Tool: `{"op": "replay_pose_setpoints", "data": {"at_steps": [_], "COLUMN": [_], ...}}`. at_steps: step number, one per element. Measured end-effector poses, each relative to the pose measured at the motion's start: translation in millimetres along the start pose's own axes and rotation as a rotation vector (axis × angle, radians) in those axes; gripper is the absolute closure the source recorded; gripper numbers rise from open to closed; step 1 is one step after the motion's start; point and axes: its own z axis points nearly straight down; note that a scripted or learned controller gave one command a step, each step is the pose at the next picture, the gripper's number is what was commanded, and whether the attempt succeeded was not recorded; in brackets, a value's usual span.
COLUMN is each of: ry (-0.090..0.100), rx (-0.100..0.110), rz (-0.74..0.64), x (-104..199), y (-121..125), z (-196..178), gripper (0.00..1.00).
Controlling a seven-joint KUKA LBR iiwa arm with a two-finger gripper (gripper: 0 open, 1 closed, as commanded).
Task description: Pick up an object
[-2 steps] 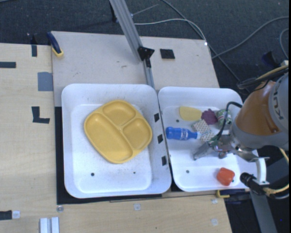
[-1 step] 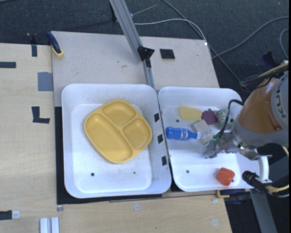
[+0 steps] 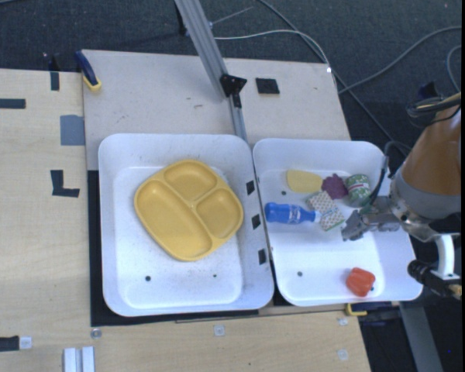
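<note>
Pincer (image 3: 355, 228) hangs over right bin (image 3: 325, 289), its grip state too blurred to tell.

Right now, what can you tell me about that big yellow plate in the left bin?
The yellow plate looks like smooth, matte plastic, rounded in outline, with raised ridges splitting it into three compartments: one large one on the left and two smaller ones on the right. It lies flat, face up, near the middle of the left bin, turned at a slant to the walls. Nothing lies in it, and it touches just the bin floor.
</note>
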Motion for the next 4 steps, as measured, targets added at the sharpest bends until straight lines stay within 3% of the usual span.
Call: {"op": "replay_pose_setpoints", "data": {"at_steps": [2, 4], "ry": [-0.001, 0.001], "rx": [-0.001, 0.004], "rz": [-0.001, -0.004], "x": [-4, 91], "y": [10, 24], "z": [-99, -89], "gripper": [1.00, 1.00]}}
